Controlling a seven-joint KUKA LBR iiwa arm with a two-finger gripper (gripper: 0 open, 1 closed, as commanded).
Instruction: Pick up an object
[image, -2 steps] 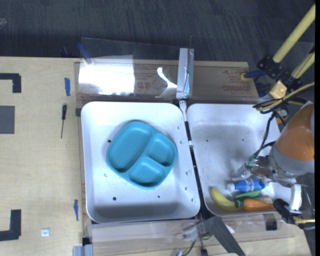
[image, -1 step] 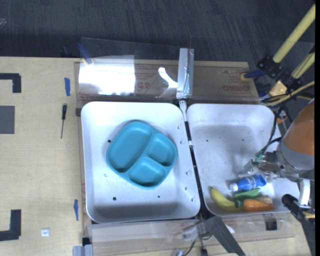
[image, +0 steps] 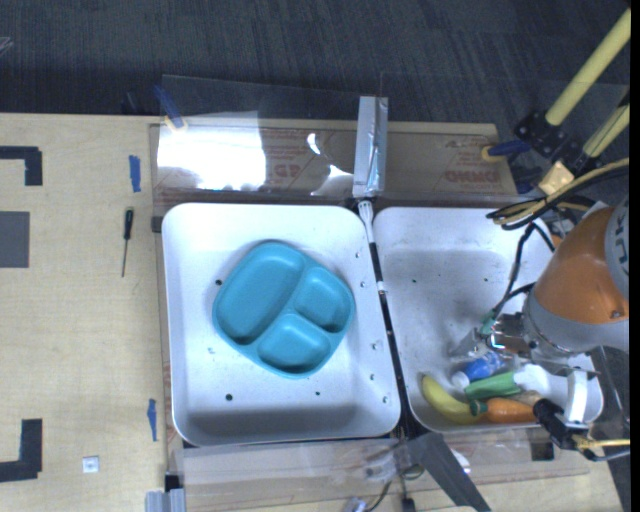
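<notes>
1. Banana (image: 443, 397), yellow, at the near edge of the right bin (image: 430, 250), curving along the front wall, just beside an orange carrot-like piece (image: 508, 408).
2. Green piece (image: 490, 387) and a blue-and-white item (image: 474, 372) clustered right above the banana and carrot, all touching or nearly so in the bin's near-right corner.
3. Tool (image: 490, 345) low over that cluster, at the end of the grey arm with the orange band (image: 590, 270); impossible to tell whether spread, pressed together or pinching anything, since the wrist and cables cover it.
4. White part (image: 580, 395) of the arm's end hanging past the bin's right wall, near the carrot's tip.
5. Left bin (image: 190, 260) carrying a blue divided plate (image: 284, 306) with three compartments, lying flat near its middle, turned at an angle to the bin walls.
6. Clear divider (image: 368, 150) upright behind the seam between the two bins.
7. Wooden bench (image: 70, 330) to the left, with black corner marks and a thin dark screwdriver-like tool (image: 126, 240) lying well apart from the bins.
8. Yellow-handled clamps (image: 590, 70) at the far right corner.
</notes>
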